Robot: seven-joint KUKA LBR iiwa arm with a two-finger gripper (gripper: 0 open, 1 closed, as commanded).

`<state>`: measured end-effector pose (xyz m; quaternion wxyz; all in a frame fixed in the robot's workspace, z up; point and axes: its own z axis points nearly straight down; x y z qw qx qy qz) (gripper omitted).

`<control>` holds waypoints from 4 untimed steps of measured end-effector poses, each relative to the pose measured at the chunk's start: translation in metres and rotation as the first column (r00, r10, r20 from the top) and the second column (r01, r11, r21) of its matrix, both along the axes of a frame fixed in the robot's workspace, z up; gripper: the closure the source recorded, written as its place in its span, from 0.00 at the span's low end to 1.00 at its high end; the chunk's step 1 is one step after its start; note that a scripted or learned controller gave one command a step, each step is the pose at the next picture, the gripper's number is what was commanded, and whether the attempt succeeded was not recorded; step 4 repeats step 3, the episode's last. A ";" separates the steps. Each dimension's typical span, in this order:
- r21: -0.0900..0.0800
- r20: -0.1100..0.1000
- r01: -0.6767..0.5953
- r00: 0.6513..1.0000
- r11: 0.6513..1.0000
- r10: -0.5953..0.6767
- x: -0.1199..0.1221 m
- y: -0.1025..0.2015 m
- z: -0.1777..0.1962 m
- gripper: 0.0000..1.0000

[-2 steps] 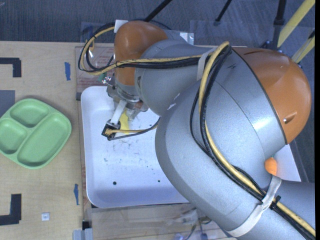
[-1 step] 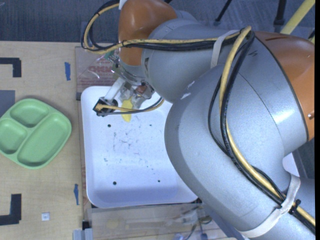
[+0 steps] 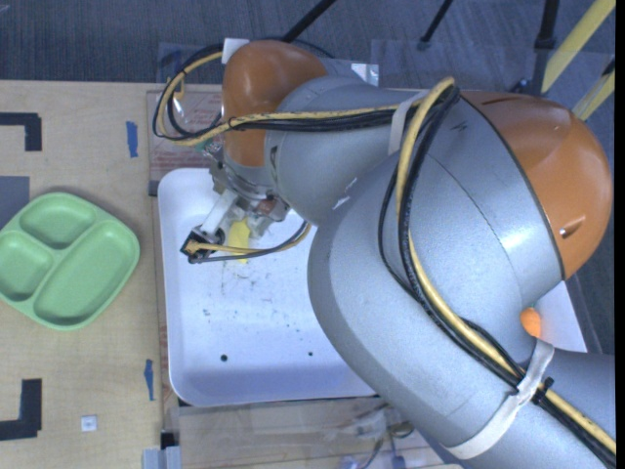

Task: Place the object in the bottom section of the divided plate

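One grey arm [image 3: 391, 223] with orange bands reaches in from the right and covers much of the view. Its hand [image 3: 242, 221] points down over the upper left part of a white bin [image 3: 195, 379] - whether it is wide or narrow cannot be told from this angle.

One small yellow piece [image 3: 237, 234] sits right at the hand's tip, above the bin floor. It cannot be told whether the hand holds it or whether it rests in the bin.

One green divided plate [image 3: 20, 291] lies on the wooden tabletop [image 3: 88, 115], to the left of the bin and well apart from the hand. It has three sections: two small ones along its upper left side and one large one at its lower right.

Three dark specks [image 3: 225, 358] dot the bin floor near its front wall, among fainter scuffs.

On the tabletop, two black corner marks [image 3: 27, 130] show, one above the plate and one below it. Two strips of blue tape [image 3: 132, 137] sit near the bin's left wall - one by the far corner, one by the near corner. One small white square [image 3: 88, 422] lies near the front edge; any print on it is too small to read.
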<state>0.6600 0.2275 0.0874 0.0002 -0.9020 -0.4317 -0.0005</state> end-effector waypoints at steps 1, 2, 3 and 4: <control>0.000 0.000 -0.004 1.000 1.000 0.004 0.000 0.002 0.011 1.00; -0.001 0.000 -0.008 1.000 1.000 0.008 0.000 0.005 0.021 1.00; -0.002 0.001 -0.011 1.000 1.000 0.011 0.000 0.006 0.032 1.00; -0.002 0.001 -0.011 1.000 1.000 0.011 0.000 0.006 0.032 1.00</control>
